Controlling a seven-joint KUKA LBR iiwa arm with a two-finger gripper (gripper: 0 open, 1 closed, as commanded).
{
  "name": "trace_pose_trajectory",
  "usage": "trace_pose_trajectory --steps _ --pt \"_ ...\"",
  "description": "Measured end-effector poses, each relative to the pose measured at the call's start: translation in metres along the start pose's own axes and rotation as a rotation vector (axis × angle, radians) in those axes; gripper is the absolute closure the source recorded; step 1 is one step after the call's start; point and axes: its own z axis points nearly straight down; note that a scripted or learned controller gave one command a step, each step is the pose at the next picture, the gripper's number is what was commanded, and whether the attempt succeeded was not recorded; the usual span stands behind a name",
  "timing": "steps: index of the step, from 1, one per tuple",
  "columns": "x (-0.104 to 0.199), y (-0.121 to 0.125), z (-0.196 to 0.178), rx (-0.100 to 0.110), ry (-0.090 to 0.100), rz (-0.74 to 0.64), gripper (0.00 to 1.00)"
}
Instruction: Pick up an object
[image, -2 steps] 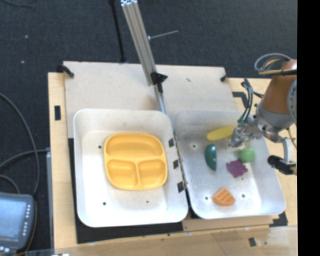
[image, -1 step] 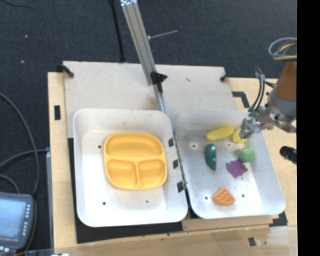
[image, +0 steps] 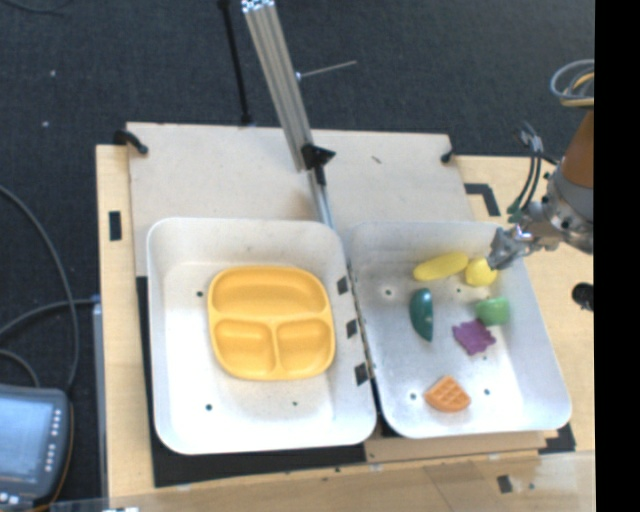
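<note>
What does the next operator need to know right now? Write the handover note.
Gripper: over the right bin's far right part, just above the small yellow piece; nothing seen held.
Right bin: long yellow piece, dark green piece, light green piece, purple piece, orange piece.
Left bin: yellow divided tray.
Done: nothing lifted.
Left: grasp and lift one object.

Divided plate (image: 271, 322) in left bin (image: 175, 250); toys in right bin (image: 530, 390).
</note>
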Motion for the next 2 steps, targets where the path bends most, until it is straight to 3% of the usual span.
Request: trace_pose_trajectory --steps 2 --pt "0.093 0.0 -0.011 0.004 0.004 -0.01 1.0"
